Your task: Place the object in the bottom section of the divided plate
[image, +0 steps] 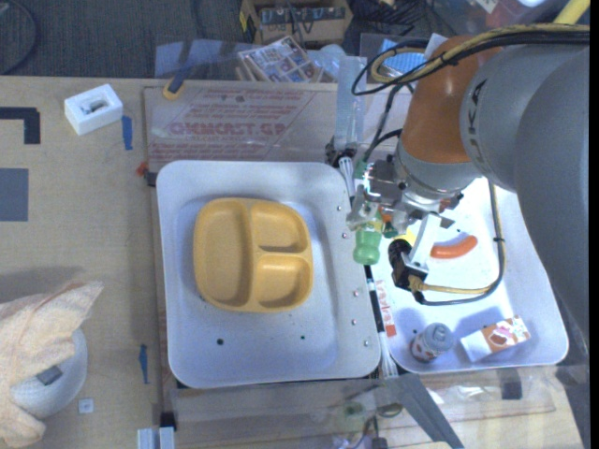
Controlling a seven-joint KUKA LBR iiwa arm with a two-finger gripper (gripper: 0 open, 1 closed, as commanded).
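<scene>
I am hovering my tool (372, 221) over the seam between the two white bins, and a small green object (366, 244) is hanging just beneath it. The fingers look closed on its upper end, so I am judging it as held, though the contact itself is partly hidden by the tool body. The object looks like a little plastic toy, bottle-shaped: light, stiff, smooth and probably a bit slippery. Gripping at the narrow top lets it dangle and swing, so I am treating it as easy to lose; a pinch nearer its middle would be steadier.

The yellow divided plate (251, 253) is lying to the left of my tool, in the left bin (271, 355). Behind my tool, in the right bin (543, 340), an orange sausage-shaped toy (453, 246), a small can (431, 341) and a small carton (498, 335) are lying well clear of the plate.
</scene>
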